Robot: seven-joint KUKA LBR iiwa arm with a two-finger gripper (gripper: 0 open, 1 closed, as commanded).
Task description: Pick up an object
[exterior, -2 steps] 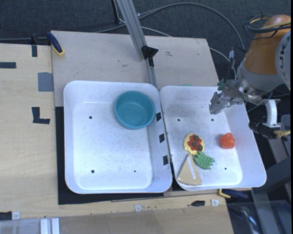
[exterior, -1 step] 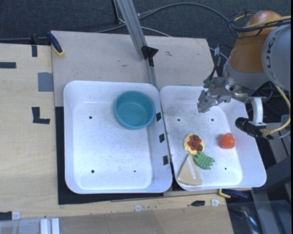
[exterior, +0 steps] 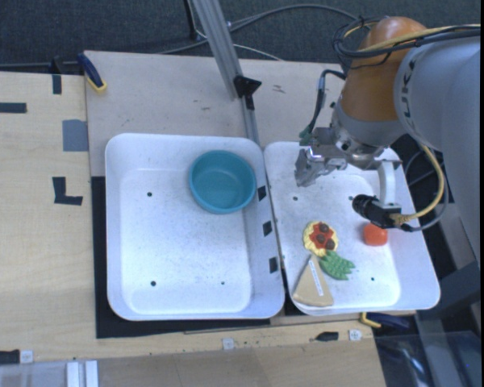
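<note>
My gripper point(exterior: 308, 168): it hung over the upper left part of the right bin point(exterior: 411, 285), with nothing between its fingers; I could not tell whether they stood apart or together.
Candidates: a red-and-yellow flower-like piece point(exterior: 319, 236), a green leafy piece point(exterior: 338, 266) touching it below, and a tan wedge point(exterior: 313, 287) by the bin's front rim lay clustered well below my fingers. A small red object point(exterior: 375, 235) lay apart to their right.
Left bin point(exterior: 129, 216): it held a blue bowl point(exterior: 223, 181) near its upper right corner.
Step in hand: I judged this the approach, with no object yet chosen or touched.
Doing it well: the red object looked the cleanest target, since it lay alone. I would have centred over it, descended straight and closed only once the fingers straddled it.
Risk: the flat clustered pieces seemed likely to slip or lift together.
Hard to make out: my fingertips merged with the wrist's shadow. A black fitting point(exterior: 373, 209) and my arm point(exterior: 419, 79) overhung the bin's right side.
</note>
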